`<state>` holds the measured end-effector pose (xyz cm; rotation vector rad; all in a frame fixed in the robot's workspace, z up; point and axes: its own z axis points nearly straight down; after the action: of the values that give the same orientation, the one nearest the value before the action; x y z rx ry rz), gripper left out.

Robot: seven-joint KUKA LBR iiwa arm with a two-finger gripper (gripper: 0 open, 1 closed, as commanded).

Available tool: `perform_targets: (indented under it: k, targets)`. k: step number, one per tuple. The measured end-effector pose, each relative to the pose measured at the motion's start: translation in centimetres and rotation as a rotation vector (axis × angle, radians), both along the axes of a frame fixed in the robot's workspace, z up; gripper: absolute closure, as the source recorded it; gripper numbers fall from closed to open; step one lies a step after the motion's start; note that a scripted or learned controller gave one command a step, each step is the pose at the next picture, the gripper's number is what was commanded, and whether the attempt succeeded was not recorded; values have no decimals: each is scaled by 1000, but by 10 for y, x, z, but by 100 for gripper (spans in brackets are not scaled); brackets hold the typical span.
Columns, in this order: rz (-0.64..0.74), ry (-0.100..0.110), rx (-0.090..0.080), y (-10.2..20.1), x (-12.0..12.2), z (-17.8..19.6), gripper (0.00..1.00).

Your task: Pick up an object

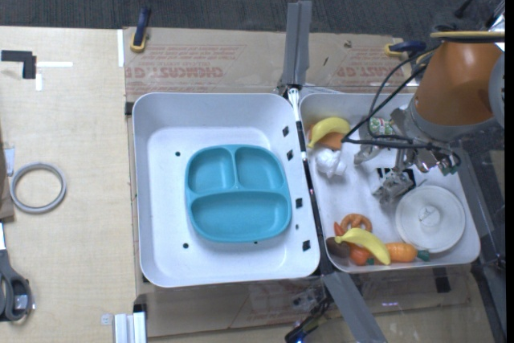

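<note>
My gripper [391, 190] hangs low over the middle of the right bin [474, 249], beside the rim of a white round lid [430, 218]. Whether anything sits between its fingers cannot be made out. A yellow banana [328, 129] lies at the bin's far left with a white crumpled object [328, 163] just below it. Along the near edge lie a second banana [365, 242], an orange carrot [401, 252], a red-orange pretzel-like toy [354, 222] and a dark item [340, 249]. A green-labelled small container [381, 127] rests near the arm.
The left bin [152, 197] holds a blue divided plate [238, 193]. A grey tape ring [35, 187] and scissors [14, 293] lie on the bench at left. A grey divider post [296, 44] rises between the bins at the back. Cables trail from the arm.
</note>
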<state>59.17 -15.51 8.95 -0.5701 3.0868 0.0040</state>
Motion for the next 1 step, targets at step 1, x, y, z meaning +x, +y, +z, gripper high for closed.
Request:
perform_targets:
  k: [1]
  targets:
    - [-53,1,-1,-56,31,0,0]
